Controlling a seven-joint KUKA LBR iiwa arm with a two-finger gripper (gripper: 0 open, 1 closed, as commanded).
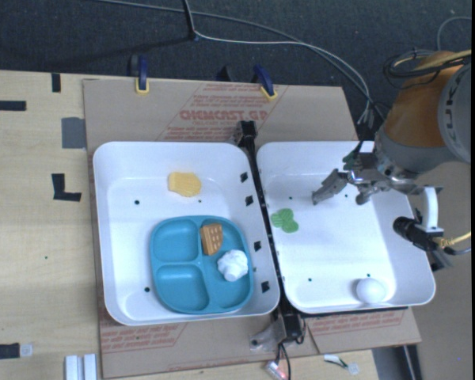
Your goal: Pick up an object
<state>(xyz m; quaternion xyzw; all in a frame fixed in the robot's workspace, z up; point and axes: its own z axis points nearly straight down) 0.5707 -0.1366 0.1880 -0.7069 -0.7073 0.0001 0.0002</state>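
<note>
Green piece [284, 221] lies flat on the right bin's [396, 291] floor, down and to the left of the gripper [344, 188], whose jaws hang spread and hold nothing.

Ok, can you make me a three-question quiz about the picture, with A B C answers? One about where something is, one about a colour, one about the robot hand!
1. Where is the white ball?
A. right bin
B. blue tray
C. cardboard

2. What colour is the flat thing near the divider?
A. red
B. green
C. purple

3. The gripper is:
A. gripping the ball
B. gripping the tray
C. open, holding nothing

Answers: 1 A, it lies in the right bin's near corner. 2 B, it looks green. 3 C, the fingers are spread with nothing between them.
</note>
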